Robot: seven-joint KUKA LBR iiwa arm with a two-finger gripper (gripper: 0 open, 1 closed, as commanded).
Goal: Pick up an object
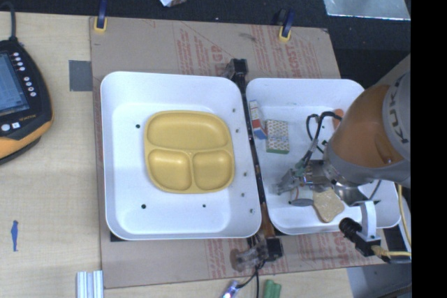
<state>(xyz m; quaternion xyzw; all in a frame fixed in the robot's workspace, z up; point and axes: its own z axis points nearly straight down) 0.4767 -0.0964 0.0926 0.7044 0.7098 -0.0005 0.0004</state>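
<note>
Yellow divided tray [188, 150] in white left bin [119, 150]; orange-banded grey arm [370, 136].

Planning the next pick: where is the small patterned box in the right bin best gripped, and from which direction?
Judging by its pose, grip the patterned box across its two long edges, coming straight down. It lies flat on the bin floor, with bare floor on its right side.

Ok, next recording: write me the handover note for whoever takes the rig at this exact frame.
Gripper: low in the right bin, among the clutter; whether its fingers are open cannot be told.
Things: patterned box, tan sponge-like piece and black cable loop in the right bin; yellow divided tray in the left bin.
Done: arm reached in.
Left: confirm a grasp, then lift.
</note>
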